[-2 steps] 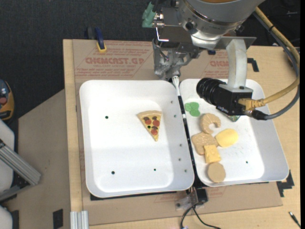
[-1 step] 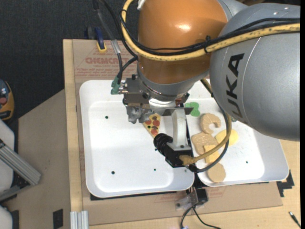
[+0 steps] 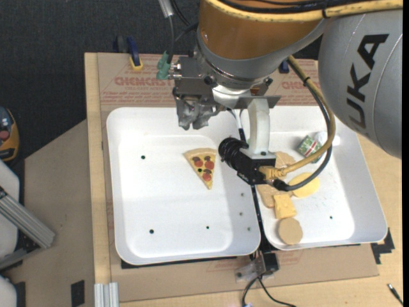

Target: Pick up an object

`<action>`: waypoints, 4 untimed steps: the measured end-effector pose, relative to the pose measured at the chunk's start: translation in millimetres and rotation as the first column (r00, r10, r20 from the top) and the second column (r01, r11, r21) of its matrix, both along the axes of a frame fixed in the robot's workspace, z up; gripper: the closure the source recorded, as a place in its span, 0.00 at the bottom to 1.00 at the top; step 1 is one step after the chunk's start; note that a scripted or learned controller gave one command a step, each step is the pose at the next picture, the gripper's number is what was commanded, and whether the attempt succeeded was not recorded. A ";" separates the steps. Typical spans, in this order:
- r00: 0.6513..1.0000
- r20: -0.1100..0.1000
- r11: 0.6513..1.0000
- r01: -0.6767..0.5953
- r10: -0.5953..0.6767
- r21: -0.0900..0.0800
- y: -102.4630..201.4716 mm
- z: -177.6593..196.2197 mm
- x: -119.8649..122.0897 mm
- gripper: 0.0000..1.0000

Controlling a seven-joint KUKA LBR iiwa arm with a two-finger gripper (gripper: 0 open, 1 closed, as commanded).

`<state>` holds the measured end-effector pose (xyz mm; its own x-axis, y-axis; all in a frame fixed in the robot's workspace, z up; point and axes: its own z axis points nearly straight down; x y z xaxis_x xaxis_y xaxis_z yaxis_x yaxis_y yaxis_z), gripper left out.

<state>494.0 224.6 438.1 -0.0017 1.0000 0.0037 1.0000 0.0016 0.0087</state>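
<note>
A toy pizza slice with red toppings lies flat in the left bin, near its middle right. My gripper hangs over the back of that bin, up and to the left of the slice and apart from it. Nothing shows between the gripper and the bin floor. The large grey and orange arm covers the back of both bins.
The right bin holds a green and white carton, a pale yellow piece, a square cracker and a round biscuit. Blue clamps sit at the bench's back left edge.
</note>
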 end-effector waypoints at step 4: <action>1.000 -0.005 1.000 0.000 0.000 -0.002 -0.2 -8.3 -14.7 1.00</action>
<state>479.4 224.4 429.8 -0.0016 1.0000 0.0022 1.0000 0.0015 0.0042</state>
